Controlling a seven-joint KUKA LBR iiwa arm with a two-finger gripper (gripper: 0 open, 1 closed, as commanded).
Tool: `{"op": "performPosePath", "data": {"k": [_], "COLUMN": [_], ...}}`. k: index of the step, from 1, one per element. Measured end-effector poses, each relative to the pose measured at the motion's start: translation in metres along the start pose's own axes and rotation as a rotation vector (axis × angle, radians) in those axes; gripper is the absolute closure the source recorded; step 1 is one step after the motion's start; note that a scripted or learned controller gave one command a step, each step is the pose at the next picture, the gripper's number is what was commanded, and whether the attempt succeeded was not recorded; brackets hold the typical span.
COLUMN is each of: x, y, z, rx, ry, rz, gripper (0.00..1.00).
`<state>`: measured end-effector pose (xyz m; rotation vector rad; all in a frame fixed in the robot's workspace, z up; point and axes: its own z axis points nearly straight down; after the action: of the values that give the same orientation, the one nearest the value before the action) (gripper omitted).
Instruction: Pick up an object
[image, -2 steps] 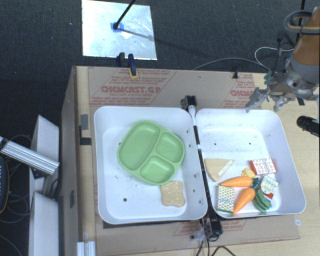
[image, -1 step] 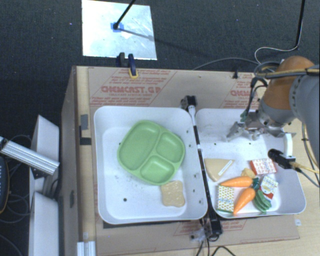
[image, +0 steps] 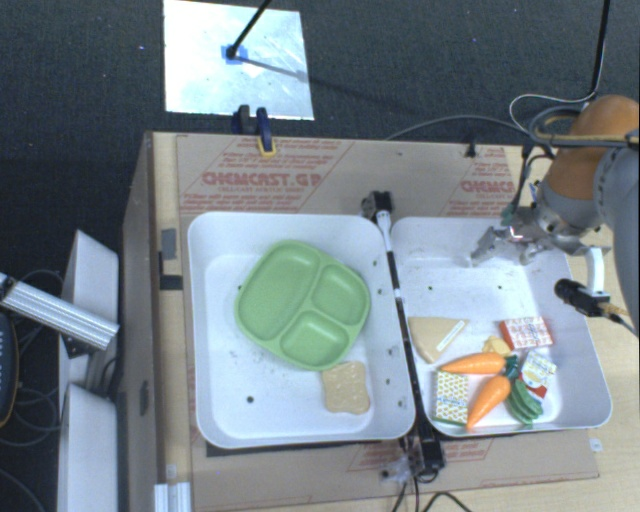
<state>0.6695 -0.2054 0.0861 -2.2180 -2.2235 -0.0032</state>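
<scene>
A: Sitting on the desk (image: 250, 175): two shallow white bins. In the left bin (image: 215, 300), a green divided plate (image: 303, 303) near the middle, tilted diamond-wise, and just below it a tan toast slice (image: 346, 388), close to but not clearly touching the plate's lower corner.

B: And in the right bin (image: 450, 270)?

A: Crowded at the near end. Two toy carrots: the upper carrot (image: 472, 364) lying nearly flat across the view, long axis left to right, pointed tip toward the left, green top toward the right. The lower carrot (image: 488, 397) on a slant, tip down and left, green top up and right, meeting the other's leaves. Beside them a pale cheese wedge (image: 436, 337), narrow end pointing lower left, just above and left of the upper carrot. Also a small patterned packet (image: 452, 396) at the lower left, touching the lower carrot, a red-and-white box (image: 526, 331) to the upper right, and a green pod-like piece (image: 523, 402) at the lower right.

B: End effector?

A: Hanging over the far end of the right bin, end effector (image: 510, 242) well apart from the food pile. Fingers spread, pointing down toward the bin floor, nothing between them. Above it, grey wrist and orange band (image: 600, 125) at the right edge.
</scene>
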Motion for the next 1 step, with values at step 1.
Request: {"op": "performPosePath", "data": {"k": [1], "x": [-0.0014], "y": [-0.0965], "z": [0.0017], "rx": [0.0], "ry": [-0.003], "rz": [0.002], "gripper": [0.0]}}
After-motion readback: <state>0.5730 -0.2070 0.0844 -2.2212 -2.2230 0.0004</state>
